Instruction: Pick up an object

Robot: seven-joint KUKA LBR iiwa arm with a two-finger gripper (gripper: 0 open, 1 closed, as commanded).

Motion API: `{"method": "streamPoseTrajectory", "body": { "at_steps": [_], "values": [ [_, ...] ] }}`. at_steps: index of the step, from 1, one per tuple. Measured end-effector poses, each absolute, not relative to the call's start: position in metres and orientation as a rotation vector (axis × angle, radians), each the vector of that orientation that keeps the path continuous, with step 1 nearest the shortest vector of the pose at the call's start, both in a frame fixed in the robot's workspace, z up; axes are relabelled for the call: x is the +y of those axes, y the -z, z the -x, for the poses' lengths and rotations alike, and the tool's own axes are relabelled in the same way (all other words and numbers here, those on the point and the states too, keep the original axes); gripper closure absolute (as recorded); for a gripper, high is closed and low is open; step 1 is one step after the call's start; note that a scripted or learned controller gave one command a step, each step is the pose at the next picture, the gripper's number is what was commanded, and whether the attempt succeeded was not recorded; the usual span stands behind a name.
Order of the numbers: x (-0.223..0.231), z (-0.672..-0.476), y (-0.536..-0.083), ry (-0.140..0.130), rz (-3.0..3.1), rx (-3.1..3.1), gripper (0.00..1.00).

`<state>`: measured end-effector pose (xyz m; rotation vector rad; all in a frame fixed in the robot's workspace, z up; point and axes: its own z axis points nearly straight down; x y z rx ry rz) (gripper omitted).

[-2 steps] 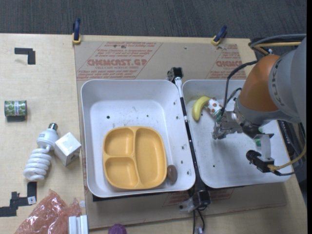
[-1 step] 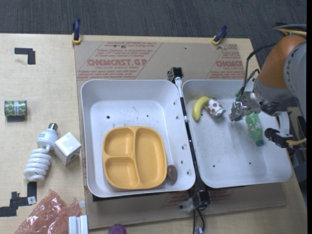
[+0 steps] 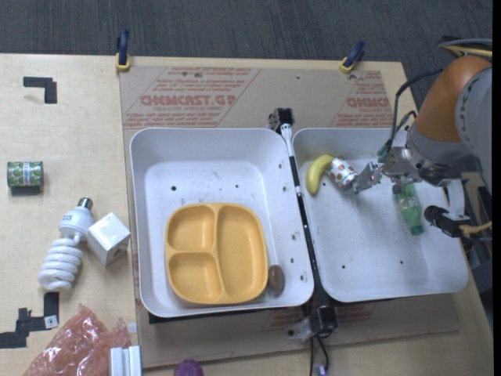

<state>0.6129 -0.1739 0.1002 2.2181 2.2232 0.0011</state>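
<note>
In the right bin a yellow banana lies at the far left corner. A small red-and-white object rests right beside it. My gripper sits low over the bin floor, its tip against the right side of the red-and-white object. A green bottle lies on the bin floor just right of the gripper, under the wrist. The left bin holds a yellow divided plate with a small brown object at its right edge.
On the bench left of the bins lie a spiral light bulb, a white cube, a green can and a red mesh bag. A black divider runs between the bins.
</note>
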Motion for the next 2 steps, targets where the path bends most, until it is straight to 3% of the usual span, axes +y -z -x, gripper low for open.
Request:
{"method": "streamPoseTrajectory", "body": {
  "at_steps": [1, 2],
  "values": [
    [-0.1223, -0.5803, -0.0923, 0.001, -2.219, 2.224, 0.0],
    [-0.1228, -0.5809, -0.1023, 0.002, -2.215, 2.225, 1.0]
  ]
}}
